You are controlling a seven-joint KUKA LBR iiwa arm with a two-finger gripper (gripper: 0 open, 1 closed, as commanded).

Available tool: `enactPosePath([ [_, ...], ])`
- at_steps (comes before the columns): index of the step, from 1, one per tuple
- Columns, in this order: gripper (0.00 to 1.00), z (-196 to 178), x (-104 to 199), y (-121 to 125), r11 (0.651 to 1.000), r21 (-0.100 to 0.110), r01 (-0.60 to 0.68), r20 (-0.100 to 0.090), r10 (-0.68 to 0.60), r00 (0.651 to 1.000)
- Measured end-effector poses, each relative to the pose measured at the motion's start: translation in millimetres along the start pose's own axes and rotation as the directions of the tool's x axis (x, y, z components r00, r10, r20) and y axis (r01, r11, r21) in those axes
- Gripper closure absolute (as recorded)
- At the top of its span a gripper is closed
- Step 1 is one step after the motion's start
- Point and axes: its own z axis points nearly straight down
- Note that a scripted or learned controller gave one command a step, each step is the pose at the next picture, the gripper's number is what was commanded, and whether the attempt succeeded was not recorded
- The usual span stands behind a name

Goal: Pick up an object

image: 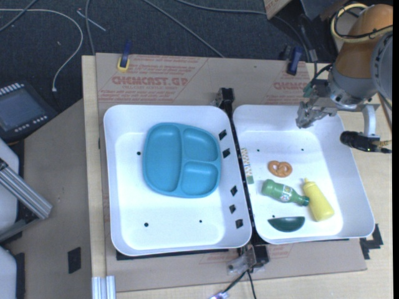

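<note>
Nearest the camera in the right-hand white bin [349,226] sits a dark green bowl-shaped piece [287,223], half on its side; just behind it a green plastic bottle [283,192] lies flat, nearly touching a yellow squeeze bottle [318,200], and a small orange pretzel [280,167] sits a bit farther back; that little pile is where things could get messy tbh. The jaws [308,112] hover at the far end of that bin, well apart from all four items, holding nothing; can't tell how wide they're open. Coming down between the two bottles could just shove them apart or catch both; the pretzel looks too flat to grab cleanly. A blue divided plastic plate [182,159] fills the left bin [124,229] on the worktop [93,167].
</note>
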Motion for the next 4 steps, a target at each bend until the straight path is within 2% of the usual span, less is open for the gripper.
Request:
enactPosePath([
  [1, 1.0, -45, 1, 3, 1.0, -0.005, -0.002, 0.001, 0.002, 1.0],
  [2, 1.0, -54, 1, 4, 1.0, -0.001, -0.002, 0.0, 0.002, 1.0],
  [4, 1.0, -53, 115, -22, 1.0, 0.006, 0.002, -0.003, -0.002, 1.0],
])
